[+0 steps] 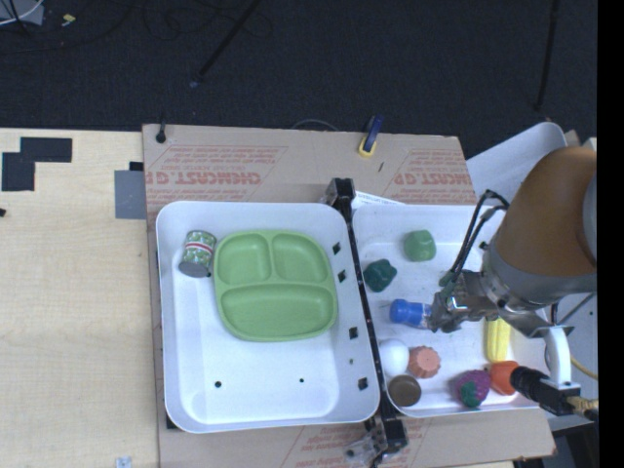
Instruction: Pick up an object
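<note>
At centre right of the frame the gripper [441, 317] hangs low in the right bin [450, 224], its tip at a blue object [409, 312]; whether it is open or closed on that piece I cannot tell; a dark green object [378, 275] lies just above-left; the left bin [185, 378] holds a green divided plate [274, 286] and a small can [198, 253].

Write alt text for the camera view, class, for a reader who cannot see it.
A grey robot arm reaches from the right into the right bin, its gripper beside a blue object among small toys, including two green pieces, a white ball and a yellow item. The left bin holds a green divided plate and a small can.
</note>
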Robot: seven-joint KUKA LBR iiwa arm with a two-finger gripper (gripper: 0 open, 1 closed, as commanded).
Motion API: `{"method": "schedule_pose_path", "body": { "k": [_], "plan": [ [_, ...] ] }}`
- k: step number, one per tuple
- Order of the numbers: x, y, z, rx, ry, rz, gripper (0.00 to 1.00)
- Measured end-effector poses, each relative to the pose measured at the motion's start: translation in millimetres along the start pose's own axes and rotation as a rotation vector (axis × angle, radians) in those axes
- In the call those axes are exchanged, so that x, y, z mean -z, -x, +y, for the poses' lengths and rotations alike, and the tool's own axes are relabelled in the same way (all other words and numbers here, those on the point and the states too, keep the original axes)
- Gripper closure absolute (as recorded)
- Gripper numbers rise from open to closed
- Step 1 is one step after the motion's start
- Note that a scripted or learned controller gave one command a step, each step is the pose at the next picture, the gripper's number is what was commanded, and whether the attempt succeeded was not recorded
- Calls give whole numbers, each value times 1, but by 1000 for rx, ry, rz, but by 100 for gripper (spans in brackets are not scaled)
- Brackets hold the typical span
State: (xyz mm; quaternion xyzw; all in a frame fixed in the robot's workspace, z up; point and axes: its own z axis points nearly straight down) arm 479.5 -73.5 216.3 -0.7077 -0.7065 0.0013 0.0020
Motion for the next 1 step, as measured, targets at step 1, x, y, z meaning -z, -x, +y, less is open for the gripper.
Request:
{"method": "schedule_pose_path", "body": {
  "k": [1],
  "plan": [
    [22, 5, 2, 1, 5, -1, 100]
  ]
}}
